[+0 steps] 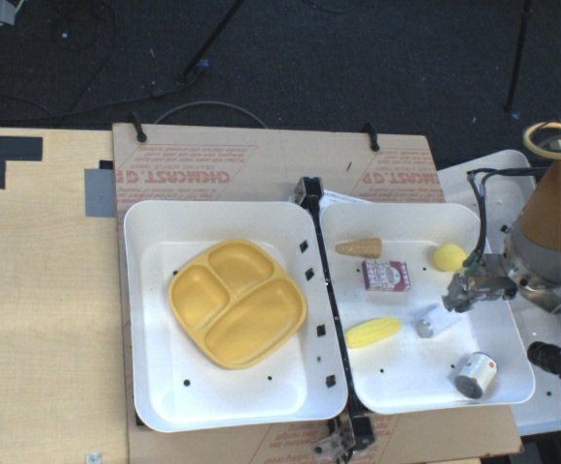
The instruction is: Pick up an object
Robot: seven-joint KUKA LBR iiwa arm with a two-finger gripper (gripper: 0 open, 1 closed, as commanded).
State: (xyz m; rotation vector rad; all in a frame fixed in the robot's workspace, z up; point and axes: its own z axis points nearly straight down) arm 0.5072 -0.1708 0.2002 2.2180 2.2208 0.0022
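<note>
I can read one thing for certain: red print on the cardboard sheet that lies under my two bins, at twelve o'clock from them. It stands twice along that far strip, both times upside down to the camera: once at eleven o'clock above the left bin, reading roughly "CHEMCRZT. G", and once at one o'clock above the right bin, where only "G.E" or the like shows. More red print shows on the cardboard's near edge at six o'clock, too cut off to read. The small red and white packet in the right bin bears marks, too small for me to make out
</note>
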